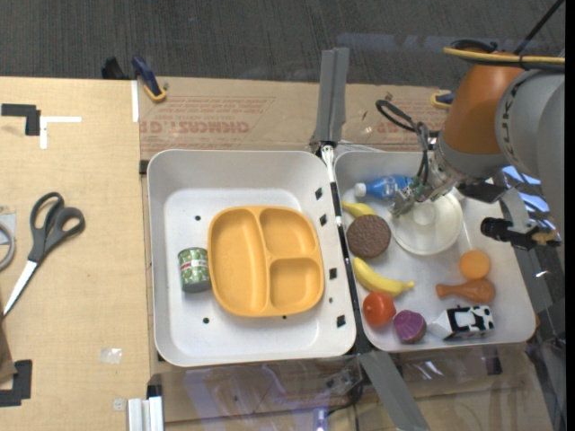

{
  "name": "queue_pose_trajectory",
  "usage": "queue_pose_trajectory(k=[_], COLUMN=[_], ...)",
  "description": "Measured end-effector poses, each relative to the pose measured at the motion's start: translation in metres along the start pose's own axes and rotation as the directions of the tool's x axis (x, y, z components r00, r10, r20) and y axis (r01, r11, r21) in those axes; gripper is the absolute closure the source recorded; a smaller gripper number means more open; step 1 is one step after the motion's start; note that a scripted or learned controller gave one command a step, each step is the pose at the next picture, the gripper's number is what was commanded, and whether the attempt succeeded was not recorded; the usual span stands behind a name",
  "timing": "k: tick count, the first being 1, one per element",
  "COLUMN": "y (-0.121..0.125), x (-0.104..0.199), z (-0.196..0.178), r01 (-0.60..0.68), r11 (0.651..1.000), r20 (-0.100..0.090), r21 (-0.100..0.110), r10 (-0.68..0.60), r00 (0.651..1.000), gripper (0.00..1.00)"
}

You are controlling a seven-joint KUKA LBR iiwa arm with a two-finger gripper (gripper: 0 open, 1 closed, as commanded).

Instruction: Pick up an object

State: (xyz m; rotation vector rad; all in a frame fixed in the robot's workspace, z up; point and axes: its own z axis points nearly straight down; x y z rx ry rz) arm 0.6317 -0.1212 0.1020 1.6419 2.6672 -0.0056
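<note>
My gripper (415,192) hangs low over the back of the right bin (517,330), at the near edge of a white bowl (433,226) and just right of a small bottle with a blue label (382,187). Nothing can be made out in its grasp. Also in this bin lie a brown round cookie (368,235), a banana (382,277), a red tomato (378,309), a purple ball-shaped item (410,325), an orange (474,264), an orange drumstick toy (467,289) and a black-and-white cow toy (470,321).
The left bin (166,241) holds a yellow divided plate (267,260) and a small green can (193,269). Scissors (45,232) lie on the wooden bench at the far left. A blue clamp (148,77) sits at the cardboard's back edge. A grey post (331,97) rises between the bins.
</note>
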Motion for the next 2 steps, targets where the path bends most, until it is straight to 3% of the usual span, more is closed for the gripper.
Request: queue_pose_trajectory(k=[1, 2], y=[0.001, -0.005], x=[0.006, 0.019], z=[0.009, 0.009], r01=[0.004, -0.151], r11=[1.000, 0.988], r20=[-0.007, -0.004], r21=[0.001, 0.003], r10=[-0.004, 0.151], r00=[1.000, 0.988], gripper=[0.00, 0.00])
